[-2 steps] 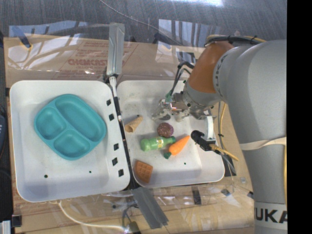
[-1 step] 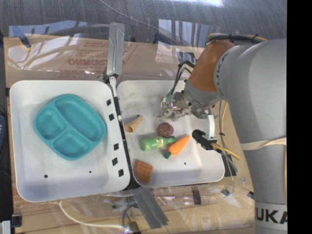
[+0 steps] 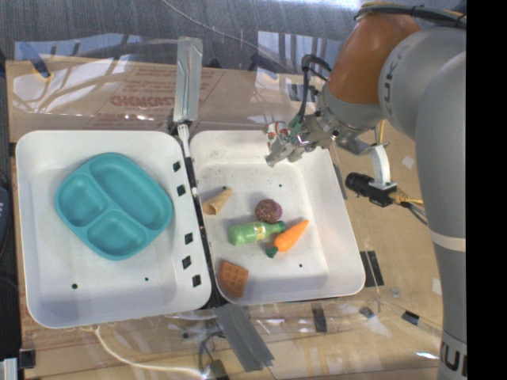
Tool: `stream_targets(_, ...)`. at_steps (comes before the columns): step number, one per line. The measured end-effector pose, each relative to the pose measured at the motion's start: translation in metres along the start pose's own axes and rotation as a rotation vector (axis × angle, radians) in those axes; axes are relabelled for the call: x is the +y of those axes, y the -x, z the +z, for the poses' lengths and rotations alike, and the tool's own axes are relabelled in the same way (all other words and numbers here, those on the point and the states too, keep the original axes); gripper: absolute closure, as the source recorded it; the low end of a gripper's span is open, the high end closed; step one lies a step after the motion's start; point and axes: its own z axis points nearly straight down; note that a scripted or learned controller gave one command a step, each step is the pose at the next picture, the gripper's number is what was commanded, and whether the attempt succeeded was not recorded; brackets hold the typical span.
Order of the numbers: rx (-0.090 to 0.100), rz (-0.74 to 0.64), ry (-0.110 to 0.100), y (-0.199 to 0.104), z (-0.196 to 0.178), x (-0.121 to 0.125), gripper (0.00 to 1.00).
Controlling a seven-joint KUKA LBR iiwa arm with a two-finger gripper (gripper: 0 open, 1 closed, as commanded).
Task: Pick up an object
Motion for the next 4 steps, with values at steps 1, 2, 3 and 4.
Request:
stream_targets(1, 0.002, 0.223, -0.006, -0.037, -0.013, 0.025, 1.00)
stream_targets(2, 0.001, 0.223, -0.006, -0.037, -0.013, 0.025, 0.00)
stream_targets(3, 0.003, 0.043, -0.004, 0.002, 0.124, -0.016, 0.00)
stream_targets(4, 0.004, 0.043, -0.004, 0.002, 0.124, -0.017, 0.00)
